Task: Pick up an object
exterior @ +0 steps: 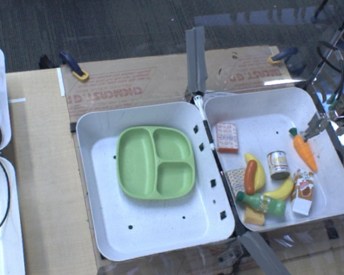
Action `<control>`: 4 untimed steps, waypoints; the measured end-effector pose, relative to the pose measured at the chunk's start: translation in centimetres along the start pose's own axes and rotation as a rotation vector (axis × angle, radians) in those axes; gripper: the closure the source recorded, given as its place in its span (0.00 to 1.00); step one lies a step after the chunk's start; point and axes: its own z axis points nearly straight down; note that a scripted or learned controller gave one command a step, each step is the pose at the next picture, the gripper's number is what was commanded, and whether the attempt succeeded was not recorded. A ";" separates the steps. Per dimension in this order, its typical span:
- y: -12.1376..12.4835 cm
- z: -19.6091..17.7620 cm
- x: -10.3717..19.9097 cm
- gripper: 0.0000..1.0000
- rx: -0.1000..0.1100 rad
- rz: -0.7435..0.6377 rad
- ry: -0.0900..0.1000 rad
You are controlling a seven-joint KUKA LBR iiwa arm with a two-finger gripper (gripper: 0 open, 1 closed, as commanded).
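My tool (pixel 314 126) sits at the right bin's (pixel 262 104) right wall, just up and right of the carrot (pixel 304 153); whether it is spread or pinched I cannot tell. The carrot lies with its long axis running down-right, green top nearest me. The wall crowds its right side; open floor lies left, toward the can (pixel 278 165).

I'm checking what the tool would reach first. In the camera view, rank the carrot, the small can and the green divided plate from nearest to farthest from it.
From the tool at the right bin's right edge:
1. Carrot, just beside it.
2. Small can, mid right bin.
3. Green divided plate, in the left bin.
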 end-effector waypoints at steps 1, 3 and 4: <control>2.0 12.7 -0.2 0.00 -0.006 -0.057 0.009; 3.6 0.4 4.6 1.00 -0.001 0.062 -0.001; 3.6 0.4 4.5 0.00 0.000 0.061 -0.002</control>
